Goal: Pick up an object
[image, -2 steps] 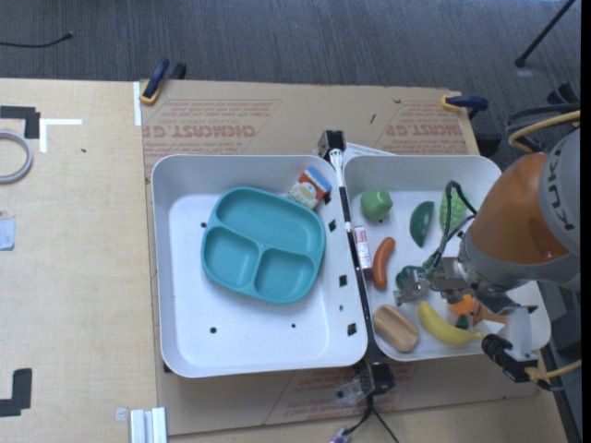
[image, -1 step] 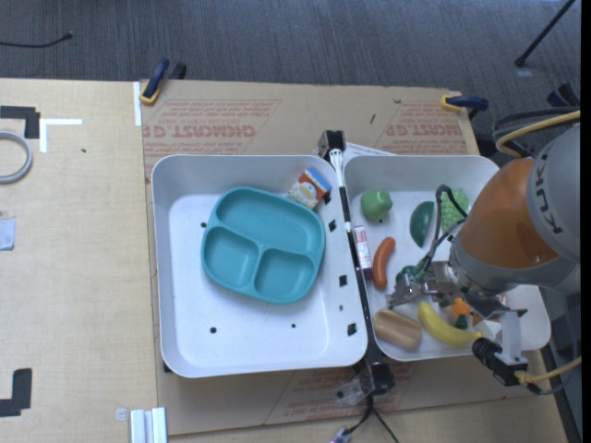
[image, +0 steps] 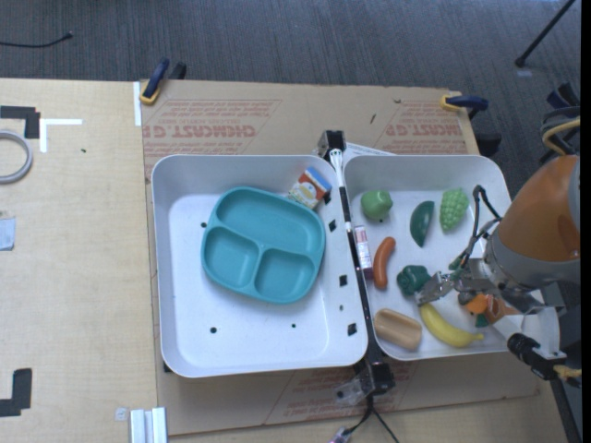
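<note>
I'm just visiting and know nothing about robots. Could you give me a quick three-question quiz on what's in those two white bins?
1. True or false: the teal divided plate lies in the left bin.
2. Which lies nearest the gripper: A) green apple, B) banana, C) green grapes?
3. Fill in: the sausage lies in the ___ bin.

Key: 1 true; 2 B; 3 right.

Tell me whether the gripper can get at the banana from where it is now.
Probably yes. The gripper sits low in the right bin, just above the banana, whose upper side looks uncovered; the bread roll beside it might crowd a grasp.
</note>
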